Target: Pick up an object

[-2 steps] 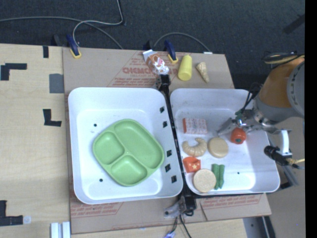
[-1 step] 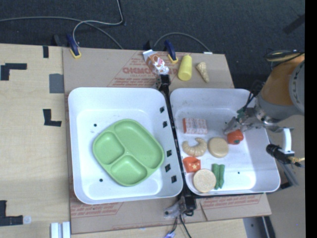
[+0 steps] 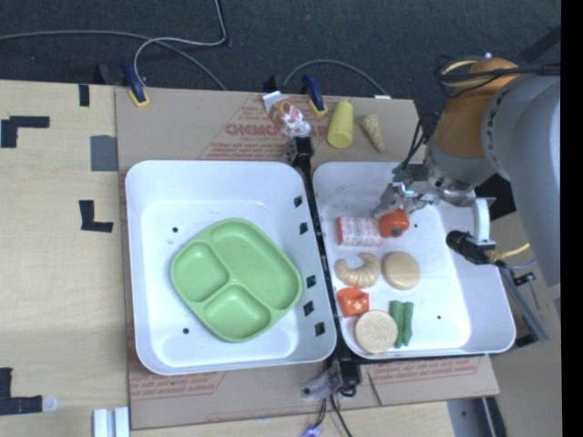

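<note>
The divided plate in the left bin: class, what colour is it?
Light green; the plate shows plainly in the camera view.

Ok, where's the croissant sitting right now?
The croissant lies in the right bin, near its left wall, just below the red-and-white packet and left of the round bun, with the red piece beneath it.

A pale wooden worktop [image 3: 55,271] fills the frame from nine o'clock down to six, with black tape marks [image 3: 91,217] on it. A brown cardboard sheet [image 3: 219,126] lies over its middle. Toward twelve o'clock, dark carpet [image 3: 319,16] carries thin cables [image 3: 182,42]. Light is even.
</note>
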